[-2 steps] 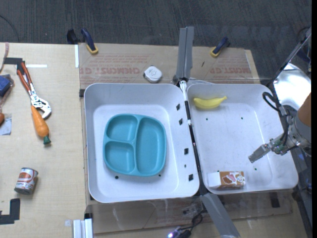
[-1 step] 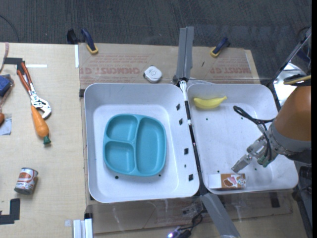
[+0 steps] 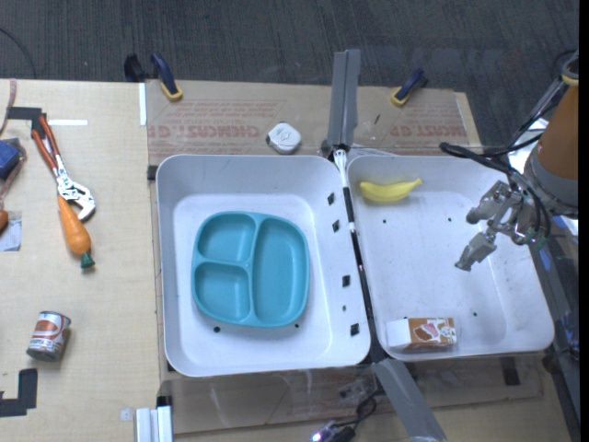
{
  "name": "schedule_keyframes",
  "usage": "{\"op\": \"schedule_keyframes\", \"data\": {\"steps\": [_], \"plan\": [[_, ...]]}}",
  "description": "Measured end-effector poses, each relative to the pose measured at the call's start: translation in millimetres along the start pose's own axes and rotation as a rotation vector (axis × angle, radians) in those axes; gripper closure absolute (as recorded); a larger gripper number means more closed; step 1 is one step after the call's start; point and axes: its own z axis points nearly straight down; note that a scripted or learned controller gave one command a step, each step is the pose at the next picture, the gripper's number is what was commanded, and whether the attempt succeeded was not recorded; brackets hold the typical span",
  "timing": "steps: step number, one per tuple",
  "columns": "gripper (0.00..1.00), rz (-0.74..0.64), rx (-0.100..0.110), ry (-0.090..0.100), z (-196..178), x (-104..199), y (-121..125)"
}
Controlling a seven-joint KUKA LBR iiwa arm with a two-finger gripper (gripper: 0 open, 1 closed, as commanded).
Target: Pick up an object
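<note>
A yellow banana (image 3: 390, 189) lies at the far left corner of the right bin (image 3: 515, 325). A small brown and white box (image 3: 421, 333) lies flat against that bin's near wall. My gripper (image 3: 467, 239) hangs over the right side of this bin, well apart from both the banana and the box. Its fingers (image 3: 479, 213) are spread open with nothing between them. A teal divided plate (image 3: 250, 269) sits in the middle of the left bin (image 3: 175, 247).
On the bench left of the bins lie a wrench (image 3: 57, 173), a toy carrot (image 3: 75, 233) and a small can (image 3: 47, 334). A white tape measure (image 3: 284, 137) sits behind the bins. A grey post (image 3: 344, 99) rises at the divider between them.
</note>
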Motion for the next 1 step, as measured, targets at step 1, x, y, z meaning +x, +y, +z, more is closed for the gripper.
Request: {"op": "schedule_keyframes", "data": {"steps": [1], "plan": [[0.0,-0.028,-0.002,-0.005,85.6,69.4,34.8]]}}
